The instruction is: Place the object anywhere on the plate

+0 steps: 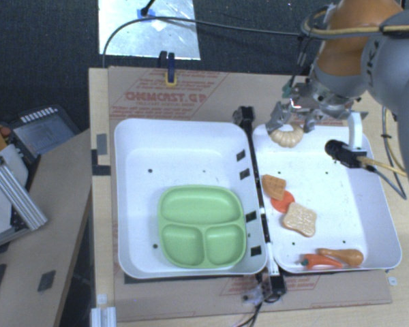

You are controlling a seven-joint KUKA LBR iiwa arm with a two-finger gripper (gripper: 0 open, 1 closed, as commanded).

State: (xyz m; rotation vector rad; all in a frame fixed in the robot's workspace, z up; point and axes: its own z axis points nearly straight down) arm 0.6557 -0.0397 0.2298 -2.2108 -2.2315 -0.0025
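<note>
At twelve o'clock of the right bin, the gripper is hovering over a pale curved pastry; whether its jaws are gripping it I cannot tell. Pick-up step is seemingly proceeding. Next move is calling for carriage toward eight o'clock, onto the green plate.

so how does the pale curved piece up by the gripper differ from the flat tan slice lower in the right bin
The pale curved ridged piece is crescent-shaped and cream; the flat tan bread-like slice is squarish and browner. The curved piece sits at the bin's far edge under the gripper; the slice lies mid-bin beside an orange-red disc. Both are in the right white bin.
</note>
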